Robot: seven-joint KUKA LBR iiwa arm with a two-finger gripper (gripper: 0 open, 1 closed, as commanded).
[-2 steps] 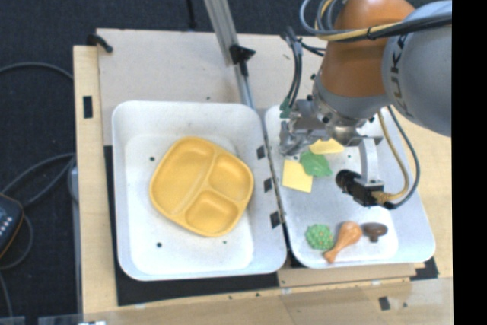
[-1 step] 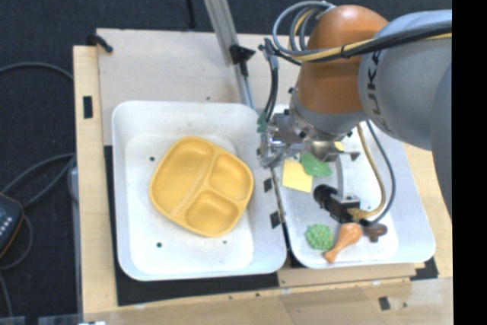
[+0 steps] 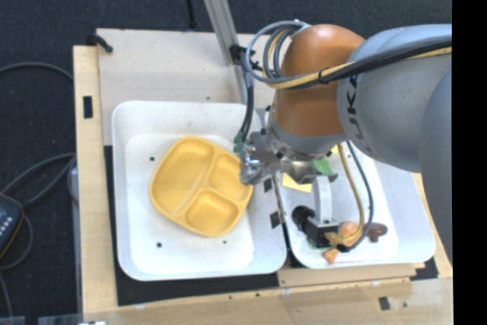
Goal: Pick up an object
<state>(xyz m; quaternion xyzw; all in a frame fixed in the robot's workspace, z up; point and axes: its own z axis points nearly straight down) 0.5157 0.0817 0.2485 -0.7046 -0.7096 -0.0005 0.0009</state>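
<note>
Yellow divided plate [image 3: 201, 195] in left bin [image 3: 137, 255]; small clutter [image 3: 338, 234] in right bin [image 3: 415, 243]

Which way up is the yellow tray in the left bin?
Right way up: the tray shows three hollow compartments facing the camera. It lies in the left bin, nothing visible inside it.

Arm [image 3: 396, 103] cut off at right edge, wrist hides pt of right bin [image 3: 411, 240], small items [image 3: 342, 234] unclear
</note>
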